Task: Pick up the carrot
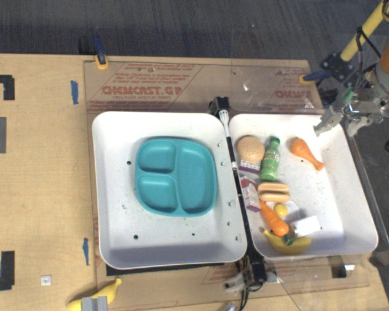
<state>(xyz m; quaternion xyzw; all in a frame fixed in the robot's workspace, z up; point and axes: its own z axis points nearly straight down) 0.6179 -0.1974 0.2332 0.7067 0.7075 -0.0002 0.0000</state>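
At right bin's (360,193) far corner, gripper (340,123) open, holding nothing; carrot (273,218) (among clutter) not yet grasped.

A small part of the arm (369,99) is being seen near the top right corner of the right bin (360,193). Grey metal parts are being shown there. A yellow cable (369,24) and a blue clip (311,78) are being seen beside it.
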